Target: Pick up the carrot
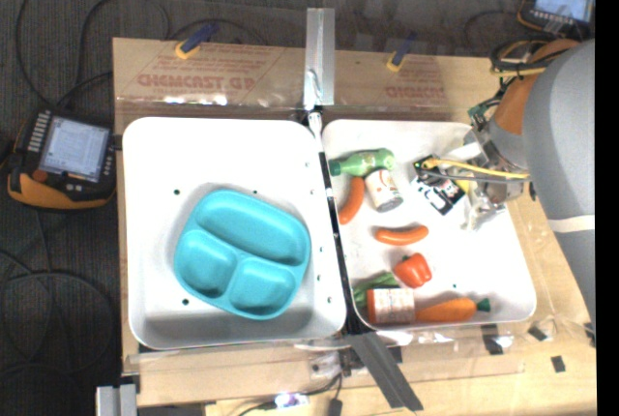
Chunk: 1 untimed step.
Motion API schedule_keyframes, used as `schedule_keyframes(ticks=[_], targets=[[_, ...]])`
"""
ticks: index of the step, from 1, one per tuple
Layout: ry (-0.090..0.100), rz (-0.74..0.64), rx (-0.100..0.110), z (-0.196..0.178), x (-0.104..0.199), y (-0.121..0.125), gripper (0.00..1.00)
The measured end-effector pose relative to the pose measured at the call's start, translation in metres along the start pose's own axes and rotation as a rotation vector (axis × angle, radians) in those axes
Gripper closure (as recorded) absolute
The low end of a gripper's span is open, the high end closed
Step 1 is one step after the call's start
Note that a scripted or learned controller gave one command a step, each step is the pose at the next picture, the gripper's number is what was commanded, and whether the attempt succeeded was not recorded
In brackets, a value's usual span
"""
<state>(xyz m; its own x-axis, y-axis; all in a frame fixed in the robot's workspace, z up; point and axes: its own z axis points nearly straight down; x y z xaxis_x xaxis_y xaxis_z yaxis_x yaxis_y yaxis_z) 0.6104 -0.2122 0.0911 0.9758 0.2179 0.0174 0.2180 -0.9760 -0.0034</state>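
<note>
The arm (571, 143) leans in over the right bin (513, 250), well short of the carrot (447, 311), which lies along the bin's near wall, touching a bottle (392, 305). The gripper (481, 199) hangs near the far-right corner; whether it is open I cannot tell. Best to approach from above, straddling the carrot's free tapered end, away from the bottle

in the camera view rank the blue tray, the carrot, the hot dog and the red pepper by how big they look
1. blue tray, by far the largest
2. carrot, long and thin
3. hot dog, shorter than the carrot
4. red pepper, smallest, though it looks close to the hot dog in area, so that order is unsure
</note>
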Motion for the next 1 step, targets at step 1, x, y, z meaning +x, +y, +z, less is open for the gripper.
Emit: schedule_keyframes(ticks=[1], targets=[[0.000, 0.003, 0.006, -0.0017, -0.0647, -0.0129, 0.00]])
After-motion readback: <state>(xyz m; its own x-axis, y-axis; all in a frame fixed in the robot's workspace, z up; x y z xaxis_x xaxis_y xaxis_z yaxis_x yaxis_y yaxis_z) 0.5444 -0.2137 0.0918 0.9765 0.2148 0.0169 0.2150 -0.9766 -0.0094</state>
